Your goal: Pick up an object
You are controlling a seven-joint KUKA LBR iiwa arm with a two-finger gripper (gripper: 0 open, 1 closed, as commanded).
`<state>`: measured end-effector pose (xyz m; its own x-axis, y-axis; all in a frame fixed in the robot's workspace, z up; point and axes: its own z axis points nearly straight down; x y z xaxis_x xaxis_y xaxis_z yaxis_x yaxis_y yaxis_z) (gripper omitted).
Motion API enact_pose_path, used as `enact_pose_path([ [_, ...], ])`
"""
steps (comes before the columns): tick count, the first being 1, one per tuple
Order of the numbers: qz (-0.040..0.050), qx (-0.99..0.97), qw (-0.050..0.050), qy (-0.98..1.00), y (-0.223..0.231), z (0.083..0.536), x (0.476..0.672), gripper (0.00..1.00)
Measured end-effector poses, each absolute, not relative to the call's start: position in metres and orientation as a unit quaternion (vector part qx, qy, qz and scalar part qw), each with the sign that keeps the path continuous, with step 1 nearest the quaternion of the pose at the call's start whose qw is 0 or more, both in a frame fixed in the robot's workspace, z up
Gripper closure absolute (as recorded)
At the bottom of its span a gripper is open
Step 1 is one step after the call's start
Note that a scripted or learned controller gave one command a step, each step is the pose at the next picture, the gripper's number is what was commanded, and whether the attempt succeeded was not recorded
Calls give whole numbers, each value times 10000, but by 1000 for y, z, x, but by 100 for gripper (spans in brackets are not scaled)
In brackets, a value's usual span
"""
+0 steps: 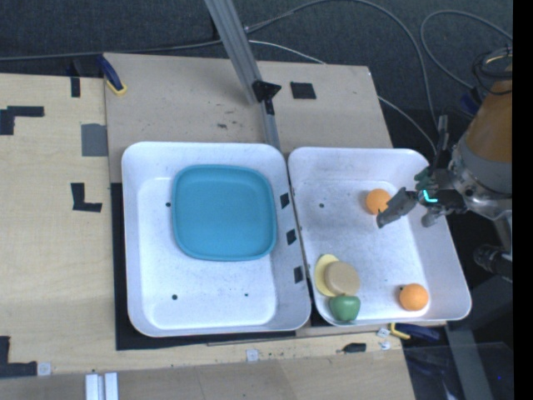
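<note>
Dark fingers of the gripper (408, 207) hang over the right bin (433, 261); whether they are apart or together cannot be told, as they blur into one dark shape, and nothing shows between them. Two orange balls lie in that bin: one orange ball (377, 200) just beside the gripper toward the left bin, a second orange ball (413, 297) near the bin's front corner. One tan disc (341, 278) overlaps one yellow piece (323, 270), partly hiding it, and one green fruit (345, 307) touches the disc's front. One blue plate (224, 212) fills the left bin (141, 248). Both bins sit on the desk (50, 248). The arm (491, 140) is cut off beyond the right bin.
</note>
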<state>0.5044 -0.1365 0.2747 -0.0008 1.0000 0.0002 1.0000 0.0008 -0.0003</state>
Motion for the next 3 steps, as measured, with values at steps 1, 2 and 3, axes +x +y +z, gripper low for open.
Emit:
enact_pose_path([
  [1,1,-7068,2,-7074,-137,275,504,0],
  [2,13,-7070,17,-7072,-137,231,498,0],
  [3,18,-7069,26,-7073,-131,170,495,0],
])
